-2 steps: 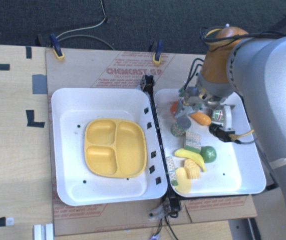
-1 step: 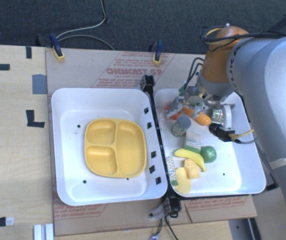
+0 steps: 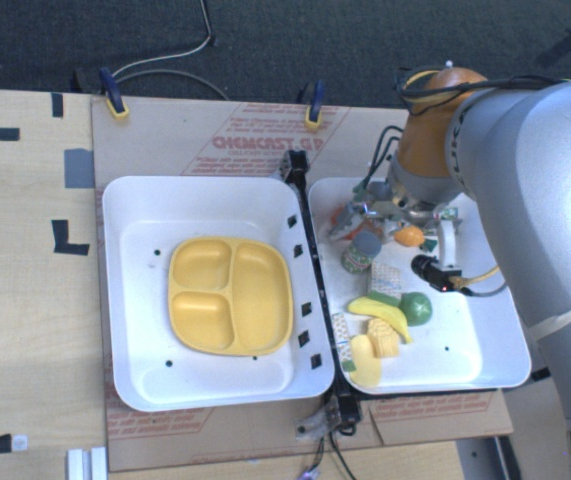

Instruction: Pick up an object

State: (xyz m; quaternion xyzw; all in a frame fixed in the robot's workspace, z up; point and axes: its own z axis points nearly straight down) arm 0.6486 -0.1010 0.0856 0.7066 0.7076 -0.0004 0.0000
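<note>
While the grey arm with the orange band [image 3: 435, 133] reaches in from the right, its gripper [image 3: 385, 213] sits low over the far-left part of the right shallow white bin [image 3: 485, 353], just above a small cluster of toys. Gripper state: cannot tell, the wrist hardware blocks the view. Under and just beside it: a grey cylindrical can-like object [image 3: 362, 249] lying tilted, a small orange round piece [image 3: 410, 235] to its right, and something reddish [image 3: 343, 223] at the left that is too small to identify. Nearer in the same bin: a yellow plastic banana [image 3: 380, 313] touching a green round toy fruit [image 3: 417, 308], then a pale yellow blocky toy [image 3: 380, 343] and another pale yellow piece [image 3: 365, 368] close to the bin's near-left corner. Nothing is visibly between the gripper's tips. Left shallow white bin [image 3: 135, 268] holds a yellow plastic divided plate [image 3: 231, 295] with three compartments, roughly centred, lying flat. Both bins sit on brown cardboard [image 3: 225, 138] clamped to the tabletop [image 3: 15, 268] at the far edge by two yellow-and-blue clamps [image 3: 115, 100].
</note>
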